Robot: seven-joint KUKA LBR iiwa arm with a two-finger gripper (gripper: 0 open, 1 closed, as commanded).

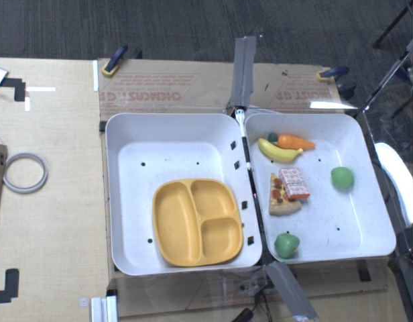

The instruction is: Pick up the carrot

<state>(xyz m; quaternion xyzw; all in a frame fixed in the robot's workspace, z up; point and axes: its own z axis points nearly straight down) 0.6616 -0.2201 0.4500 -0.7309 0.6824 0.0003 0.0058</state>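
From the camera view, I see the carrot (295,141) at twelve o'clock in the right bin (357,243), touching the banana (279,151) at its seven o'clock, so I judge a crowded grasp. The pizza slice (283,196) lies toward six. I cannot tell the fingers' state.

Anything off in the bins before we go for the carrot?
Nothing spilled or damaged. One thing to note: the carrot lies against the banana at the back of the right bin, so it isn't isolated. The yellow tray sits alone in the left bin.
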